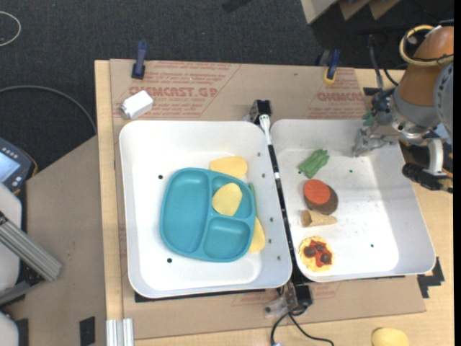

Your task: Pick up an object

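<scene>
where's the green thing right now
The green thing lies in the right bin, near its upper left, just above the red and brown round piece.

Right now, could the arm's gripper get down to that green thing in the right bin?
Probably yes. The gripper hangs over the same right bin, and the green toy vegetable lies alone on the open floor, apart from the other food pieces, with nothing above it.

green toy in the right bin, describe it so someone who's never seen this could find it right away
Start at the right-hand white bin, the one the gripper hangs over. The green toy lies in its upper left part, tilted. It is the one green piece there, above the red-topped brown round and the small pizza.
</scene>
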`<action>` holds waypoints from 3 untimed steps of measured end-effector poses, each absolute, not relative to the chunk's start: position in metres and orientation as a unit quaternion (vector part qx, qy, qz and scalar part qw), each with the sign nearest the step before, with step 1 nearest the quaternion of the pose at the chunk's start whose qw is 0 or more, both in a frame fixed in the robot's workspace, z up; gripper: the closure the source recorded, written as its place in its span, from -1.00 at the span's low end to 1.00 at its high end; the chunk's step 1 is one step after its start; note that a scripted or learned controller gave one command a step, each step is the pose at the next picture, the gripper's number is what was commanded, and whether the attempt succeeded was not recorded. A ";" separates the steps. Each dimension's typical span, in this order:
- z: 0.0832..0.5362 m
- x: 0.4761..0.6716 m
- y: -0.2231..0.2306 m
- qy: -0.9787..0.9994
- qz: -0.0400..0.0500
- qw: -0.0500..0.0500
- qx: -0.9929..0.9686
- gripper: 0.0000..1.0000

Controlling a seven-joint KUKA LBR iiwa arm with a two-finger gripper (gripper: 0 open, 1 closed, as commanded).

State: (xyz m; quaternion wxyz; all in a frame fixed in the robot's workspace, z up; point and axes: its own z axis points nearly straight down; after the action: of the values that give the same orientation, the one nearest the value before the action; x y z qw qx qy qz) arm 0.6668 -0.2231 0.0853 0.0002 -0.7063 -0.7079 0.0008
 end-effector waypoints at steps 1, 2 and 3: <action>0.085 0.667 -0.223 -0.708 0.001 0.000 -0.706 1.00; 0.085 0.667 -0.223 -0.708 0.001 0.000 -0.706 1.00; 0.085 0.667 -0.223 -0.708 0.001 0.000 -0.706 1.00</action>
State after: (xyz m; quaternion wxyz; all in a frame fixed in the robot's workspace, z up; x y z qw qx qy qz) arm 0.6668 -0.2231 0.0853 0.0002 -0.7063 -0.7079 0.0008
